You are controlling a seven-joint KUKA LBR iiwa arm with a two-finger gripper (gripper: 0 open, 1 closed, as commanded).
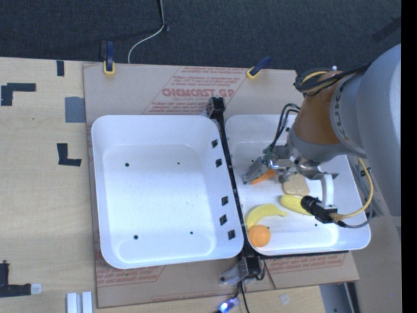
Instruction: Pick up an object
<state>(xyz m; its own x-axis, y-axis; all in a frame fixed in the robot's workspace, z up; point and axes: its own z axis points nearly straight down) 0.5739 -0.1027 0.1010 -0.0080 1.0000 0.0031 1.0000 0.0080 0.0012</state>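
We see the arm reaching down into the right bin, its gripper low over the bin floor with an orange piece just under the fingertips. Whether the fingers are spread or pinching that piece we cannot tell, since the view is too blurred there. Nearer the front lie a banana, an orange ball touching it, and a tan object beside the wrist.
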